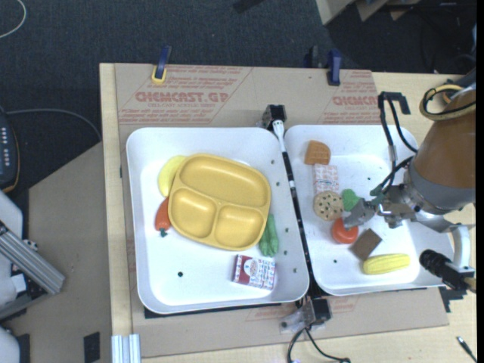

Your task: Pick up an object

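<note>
The right bin [401, 146] holds several small items: an orange-brown piece [318, 153], a white and pink packet [326, 178], a round cookie [327, 204], a green item [349, 200], a red round item [344, 233], a brown square [367, 243] and a yellow corn cob [386, 263]. My gripper [360, 216] reaches in from the right and hangs low over the bin's middle, just right of the green item and directly above the red one. Its tip partly covers the red item's upper right side. Nothing is visibly held.
The left bin [144, 203] carries a yellow divided tray [219, 200], a yellow item [169, 174] and a red pepper [162, 216] at its left, a green vegetable [269, 237] and a red box [254, 271]. A black divider [287, 180] runs between the bins.
</note>
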Robot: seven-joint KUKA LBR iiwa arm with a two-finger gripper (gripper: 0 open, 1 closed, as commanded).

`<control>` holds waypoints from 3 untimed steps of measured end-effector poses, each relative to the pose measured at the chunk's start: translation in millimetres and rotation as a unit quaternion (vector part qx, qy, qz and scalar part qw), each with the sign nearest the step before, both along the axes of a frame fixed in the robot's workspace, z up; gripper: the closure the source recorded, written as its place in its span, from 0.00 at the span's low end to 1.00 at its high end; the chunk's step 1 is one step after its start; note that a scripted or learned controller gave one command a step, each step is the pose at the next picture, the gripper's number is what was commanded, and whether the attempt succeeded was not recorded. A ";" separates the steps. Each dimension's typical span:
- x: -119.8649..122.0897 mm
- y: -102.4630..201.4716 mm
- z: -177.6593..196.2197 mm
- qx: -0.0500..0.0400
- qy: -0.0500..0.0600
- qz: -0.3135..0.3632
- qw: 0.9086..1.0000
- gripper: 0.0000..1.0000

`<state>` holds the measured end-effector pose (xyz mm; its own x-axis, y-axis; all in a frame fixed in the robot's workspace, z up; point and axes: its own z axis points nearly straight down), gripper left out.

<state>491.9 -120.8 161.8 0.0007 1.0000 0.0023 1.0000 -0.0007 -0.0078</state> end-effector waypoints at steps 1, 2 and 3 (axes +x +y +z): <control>3.5 9.7 -51.2 0.000 0.000 0.001 1.000 0.00; 4.4 9.6 -76.3 -0.002 -0.005 0.000 1.000 0.00; 6.0 8.0 -63.8 -0.004 -0.009 -0.001 1.000 1.00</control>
<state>497.9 -112.8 98.1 0.0025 1.0000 -0.0052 1.0000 -0.0025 0.0096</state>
